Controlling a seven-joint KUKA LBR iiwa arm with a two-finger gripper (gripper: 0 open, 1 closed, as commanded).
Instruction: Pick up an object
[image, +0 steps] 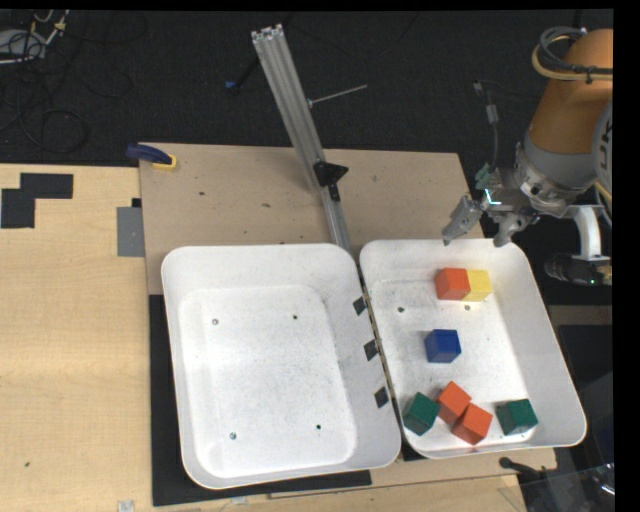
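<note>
Camera view showed the blocks in the right bin (555, 345): an orange cube (452, 283) touching a yellow cube (479, 284) near the far end, a blue cube (442, 345) mid-bin, and green and orange blocks clustered at the near edge. The gripper (483, 228) hung above the bin's far rim, its fingers apparently spread and holding nothing, the arm (565, 110) reaching in from the right.

Grey arm with orange band (572, 75) enters at far right, wrist angled down-left. Two-finger gripper (483, 230) hangs with fingers spread apart, nothing between them.
</note>
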